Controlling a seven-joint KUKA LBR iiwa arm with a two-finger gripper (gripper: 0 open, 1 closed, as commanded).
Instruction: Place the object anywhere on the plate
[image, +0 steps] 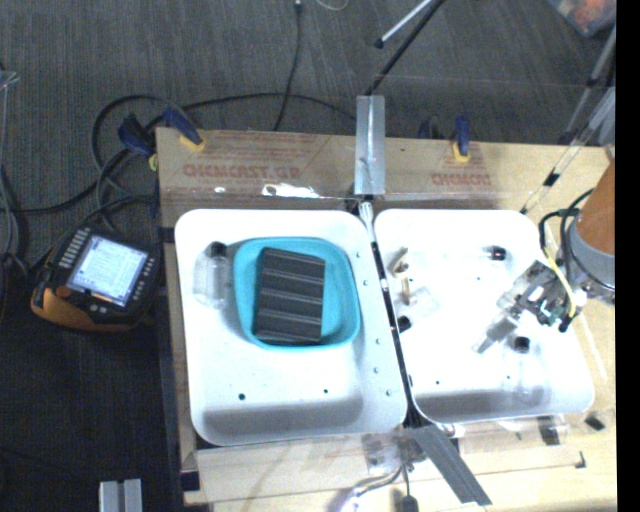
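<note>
Two white bins are sitting side by side on the desk (250, 165). At the far left of the frame, a pendant with a lit screen (100, 272) is lying on the dark floor. The left bin (280, 400) is holding a clear bottle with a black cap (210, 270) just beside a turquoise plate (342, 300), and a dark ribbed block (290, 295) is lying on that plate. The right bin (450, 385) is carrying a few small bits. The hand (505, 325) is hovering at the frame's right over this bin; I cannot tell its state.
</note>
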